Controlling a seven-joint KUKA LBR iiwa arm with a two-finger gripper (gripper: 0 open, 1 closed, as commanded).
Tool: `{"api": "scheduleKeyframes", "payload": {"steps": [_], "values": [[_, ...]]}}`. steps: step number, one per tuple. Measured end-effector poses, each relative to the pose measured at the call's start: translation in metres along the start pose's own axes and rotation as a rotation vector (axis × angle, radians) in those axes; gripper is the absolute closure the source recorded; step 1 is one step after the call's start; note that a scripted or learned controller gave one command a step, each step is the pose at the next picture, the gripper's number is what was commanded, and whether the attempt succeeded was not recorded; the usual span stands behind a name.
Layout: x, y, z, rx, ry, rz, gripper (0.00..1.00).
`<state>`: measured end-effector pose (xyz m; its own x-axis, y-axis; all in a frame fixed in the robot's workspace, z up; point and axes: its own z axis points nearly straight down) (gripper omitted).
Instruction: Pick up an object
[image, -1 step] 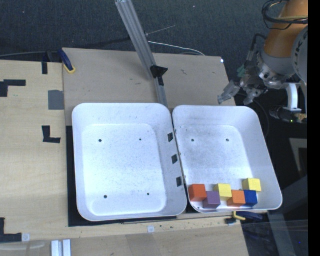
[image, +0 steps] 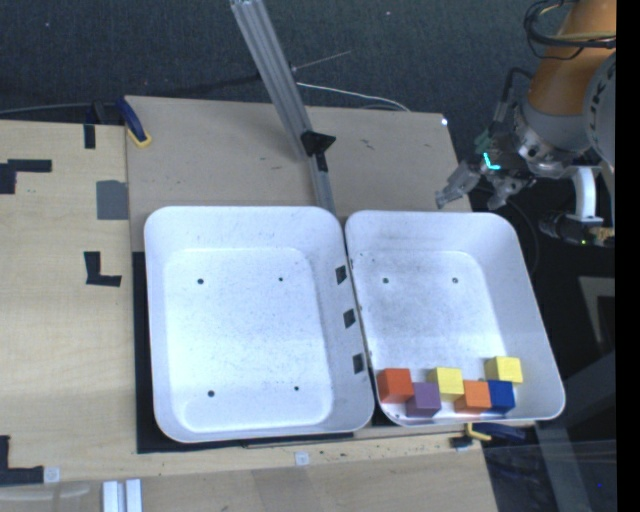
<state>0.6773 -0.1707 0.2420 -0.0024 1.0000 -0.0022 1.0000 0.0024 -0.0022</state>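
Several small blocks cluster at the near edge of the right bin (image: 500, 240): an orange block (image: 396, 383), a purple block (image: 427, 398), a yellow block (image: 449, 380), a second orange block (image: 477, 394), a blue block (image: 502, 397) and a second yellow block (image: 506, 369). My gripper (image: 475, 192) hangs over the bench just beyond the right bin's far rim, far from the blocks. It is open, with nothing between its fingers.
The left bin (image: 160, 300) stands beside the right one, their rims touching. A slanted metal pole (image: 285, 90) rises behind the bins with a black clamp (image: 317, 143). Dark cables (image: 560, 225) lie off the bench at the right.
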Motion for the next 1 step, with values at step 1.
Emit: {"api": "scheduleKeyframes", "payload": {"steps": [1], "values": [[0.0058, 0.0030, 0.0891, 0.006, 0.002, -0.001, 0.00]]}}
